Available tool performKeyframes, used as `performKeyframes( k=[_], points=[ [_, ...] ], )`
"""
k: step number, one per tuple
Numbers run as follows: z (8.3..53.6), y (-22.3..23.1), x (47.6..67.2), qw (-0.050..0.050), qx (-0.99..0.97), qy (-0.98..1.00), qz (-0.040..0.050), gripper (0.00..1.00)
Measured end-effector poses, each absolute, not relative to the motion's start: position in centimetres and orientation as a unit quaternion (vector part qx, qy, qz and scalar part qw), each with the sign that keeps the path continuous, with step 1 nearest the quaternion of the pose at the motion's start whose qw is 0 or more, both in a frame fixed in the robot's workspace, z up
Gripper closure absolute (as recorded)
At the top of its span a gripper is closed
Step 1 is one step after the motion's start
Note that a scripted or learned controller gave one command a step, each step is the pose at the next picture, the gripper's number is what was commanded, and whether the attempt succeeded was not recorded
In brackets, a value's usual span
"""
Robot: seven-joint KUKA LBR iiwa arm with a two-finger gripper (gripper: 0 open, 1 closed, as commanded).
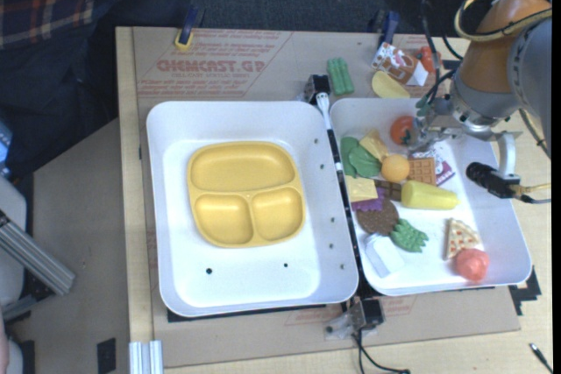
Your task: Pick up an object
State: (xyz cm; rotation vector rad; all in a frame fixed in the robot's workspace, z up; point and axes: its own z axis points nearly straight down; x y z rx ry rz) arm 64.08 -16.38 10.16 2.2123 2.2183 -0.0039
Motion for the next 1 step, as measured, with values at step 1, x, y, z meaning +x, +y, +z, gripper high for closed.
performKeyframes(
  k=[1],
  points=[
    [16.62, -16.14, 64.08, 0.004, 0.707, 0.707, 0.0022, 1.00]
  ],
)
